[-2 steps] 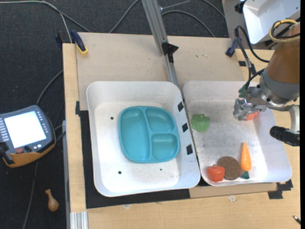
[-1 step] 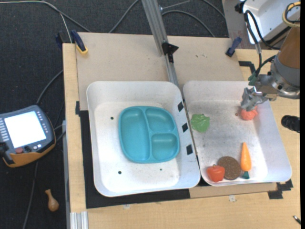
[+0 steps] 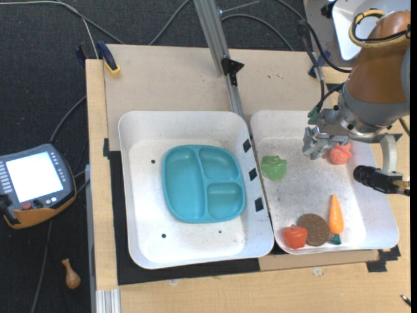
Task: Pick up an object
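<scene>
Two white bins lie under the one overhead view, and I list their contents from my gripper outward.

Item, gripper: low over the upper part of the right bin, at the end of my grey arm with its orange band. Whether it is parted or closed I cannot tell; the metal parts blur together from this height.

Item, pinkish-orange object: just beside the gripper on its right, touching or nearly so. I cannot see it sitting between the tips, so I do not count it as held.

Item, green leafy toy: to the gripper's left and slightly nearer the camera, close to the wall shared by the bins.

Item, orange carrot: well below the gripper, toward the near rim.

Item, brown disc and red piece: further below, clustered against the near rim, the red piece touching the disc.

Item, teal divided plate: far to the gripper's left, alone in the left bin.

Status of the pick, by my judgement: approach made, with the pinkish-orange object as the likely target. Nothing is visibly lifted; every item rests on a bin floor. A secure grasp and the raise are left.
</scene>
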You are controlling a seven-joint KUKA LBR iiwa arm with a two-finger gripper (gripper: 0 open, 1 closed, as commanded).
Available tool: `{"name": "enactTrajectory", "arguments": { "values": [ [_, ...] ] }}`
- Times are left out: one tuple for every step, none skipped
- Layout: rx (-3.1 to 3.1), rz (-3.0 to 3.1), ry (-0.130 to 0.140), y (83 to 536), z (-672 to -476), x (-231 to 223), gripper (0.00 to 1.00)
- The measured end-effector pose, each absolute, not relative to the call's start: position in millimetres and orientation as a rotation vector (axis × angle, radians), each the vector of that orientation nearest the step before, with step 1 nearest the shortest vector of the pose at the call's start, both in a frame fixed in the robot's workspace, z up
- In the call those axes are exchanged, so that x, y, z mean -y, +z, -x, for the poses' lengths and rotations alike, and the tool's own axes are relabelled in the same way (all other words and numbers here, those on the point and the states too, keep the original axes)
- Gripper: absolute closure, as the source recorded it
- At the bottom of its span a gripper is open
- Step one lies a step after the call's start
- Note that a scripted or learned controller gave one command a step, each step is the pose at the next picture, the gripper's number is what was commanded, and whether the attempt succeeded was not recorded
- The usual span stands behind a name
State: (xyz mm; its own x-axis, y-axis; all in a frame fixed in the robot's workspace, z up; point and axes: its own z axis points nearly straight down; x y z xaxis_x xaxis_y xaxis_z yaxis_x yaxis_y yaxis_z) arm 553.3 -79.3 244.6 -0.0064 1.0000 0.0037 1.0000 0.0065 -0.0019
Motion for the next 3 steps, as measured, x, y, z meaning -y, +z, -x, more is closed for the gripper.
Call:
{"name": "enactTrajectory", "arguments": {
  "values": [
    [2.225,2.211,0.000,230.3,-550.1,27.5,1.00],
    [2.228,2.211,-0.005,236.9,-549.5,-34.0,1.00],
    [2.228,2.212,-0.004,241.1,-549.9,-91.7,1.00]
  ]
}}
